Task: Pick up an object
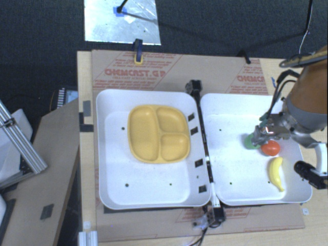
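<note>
White right bin [230,183]: gripper [266,133], closure unclear, hovers at the tomato [271,148]; probably smooth, rounded, light — grasp across its middle.

One fixed camera looks down at a slant from above the bench [169,68], set far enough back to take in both white bins [118,188], with the arm [310,94] entering from the right.

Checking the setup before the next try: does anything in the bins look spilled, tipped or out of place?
Nothing stands out. The yellow divided plate lies flat in the left bin; the banana, orange fruit and green object lie in the right bin.
</note>
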